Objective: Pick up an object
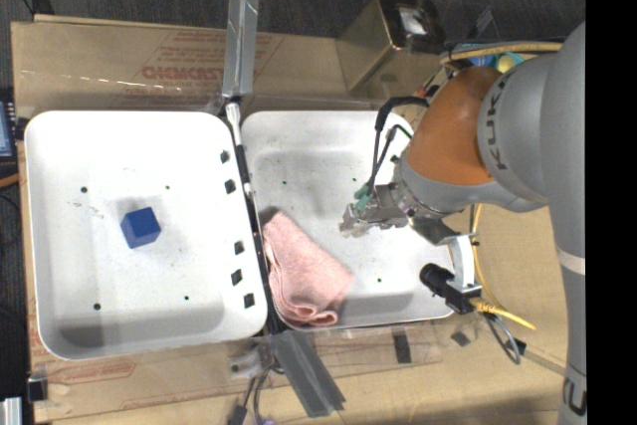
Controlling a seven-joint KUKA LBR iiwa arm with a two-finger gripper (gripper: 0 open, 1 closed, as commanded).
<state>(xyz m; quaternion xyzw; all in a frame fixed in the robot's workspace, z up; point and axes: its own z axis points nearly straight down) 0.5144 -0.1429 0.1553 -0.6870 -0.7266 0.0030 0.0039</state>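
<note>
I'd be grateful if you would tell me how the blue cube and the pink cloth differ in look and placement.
The blue cube is small, rigid and box-shaped; the pink cloth is larger, soft and folded. The blue cube sits in the left bin, well away from its walls; the pink cloth lies in the right bin, against the divider side and near the front edge. The pink cloth is nearer the gripper. Both rest on a white bin floor, ungrasped.

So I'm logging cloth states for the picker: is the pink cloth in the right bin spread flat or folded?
Folded. The pink cloth lies bunched in doubled layers, with a rolled edge at its lower end, against the right bin wall.
</note>
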